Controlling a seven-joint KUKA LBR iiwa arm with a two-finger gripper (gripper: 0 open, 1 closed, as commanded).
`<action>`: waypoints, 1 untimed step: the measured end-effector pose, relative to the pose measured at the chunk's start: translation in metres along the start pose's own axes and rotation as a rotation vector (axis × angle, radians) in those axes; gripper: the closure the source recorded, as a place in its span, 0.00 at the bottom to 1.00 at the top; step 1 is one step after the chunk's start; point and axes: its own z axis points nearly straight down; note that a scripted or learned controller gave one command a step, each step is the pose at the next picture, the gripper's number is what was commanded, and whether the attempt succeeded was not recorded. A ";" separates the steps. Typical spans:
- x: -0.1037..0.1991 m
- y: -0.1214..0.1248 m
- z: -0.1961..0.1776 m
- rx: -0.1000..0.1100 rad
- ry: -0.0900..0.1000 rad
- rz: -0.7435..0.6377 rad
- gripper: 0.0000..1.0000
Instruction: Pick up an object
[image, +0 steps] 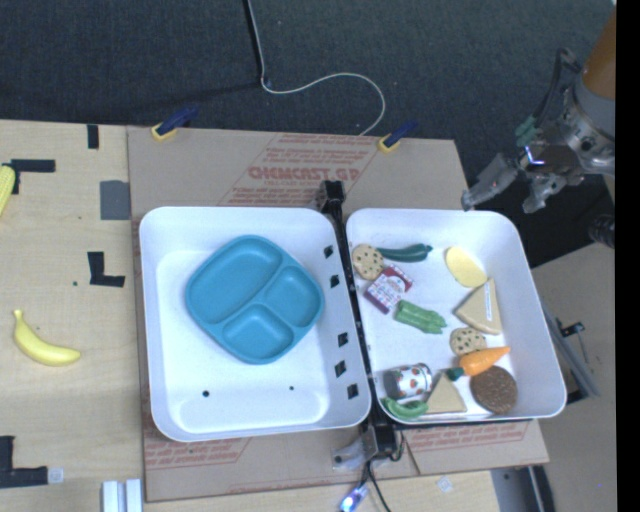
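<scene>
Closest to where I stand, the right bin (530, 300) holds a heap of toy food, crowded at its near edge: a brown round patty (494, 389) touching an orange carrot (482, 360), a pale wedge (446, 398) over a green leaf shape, and a small shiny can (410, 380) lying on its side. Any of these could be the object to pick; they look like hard, smooth plastic, and the packed ones would be awkward to separate. Further in the pieces sit looser: a chocolate-chip cookie (466, 340), a tan cheese-like slice (481, 308), a bumpy green pod (420, 317), a red and white packet (387, 291), a yellow oval (465, 266), a second cookie (367, 262) and a dark green pepper (403, 252).

The left bin (160, 300) carries just a blue divided tray (255, 298), smooth and rounded, lying flat in the middle. Both bins rest on cardboard (290, 170) clipped to the wooden surface (60, 270), presumably to keep them from sliding. A yellow toy banana (40, 343) lies out on the surface, well apart.

At the far right the end effector (510, 185) hangs outside the bin's back corner, its fingers spread wide with nothing between them, so I'd judge the pick hasn't begun.
</scene>
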 end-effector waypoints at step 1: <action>0.040 -0.071 -0.136 -0.003 0.002 -0.001 0.00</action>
